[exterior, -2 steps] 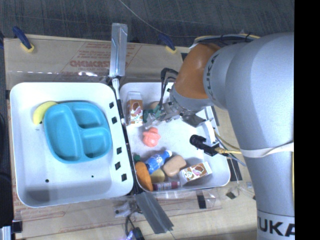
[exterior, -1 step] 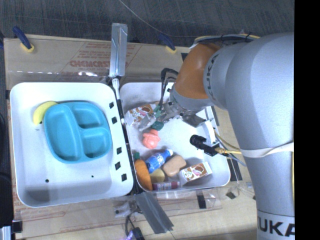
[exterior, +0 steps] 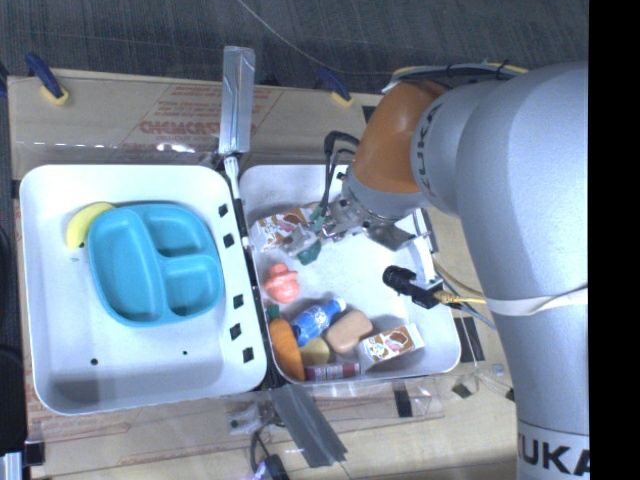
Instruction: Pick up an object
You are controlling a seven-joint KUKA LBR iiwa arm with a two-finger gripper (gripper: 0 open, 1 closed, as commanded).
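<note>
Left bin: blue tray, banana tucked behind. Right bin: snack packet, pink toy, carrot, blue bottle, carton. Gripper low at the packet; grasp state cannot be told. Best closed squarely on one item, clear of neighbours. Arm bends in from right, wrist down.

Right bin, frame centre-right, held the objects. Snack packet lay flat at upper left, green item just beside it. Pink toy sat mid-left. Along the lower edge, crowded together: carrot, blue bottle, tan bread piece, small carton.
</note>
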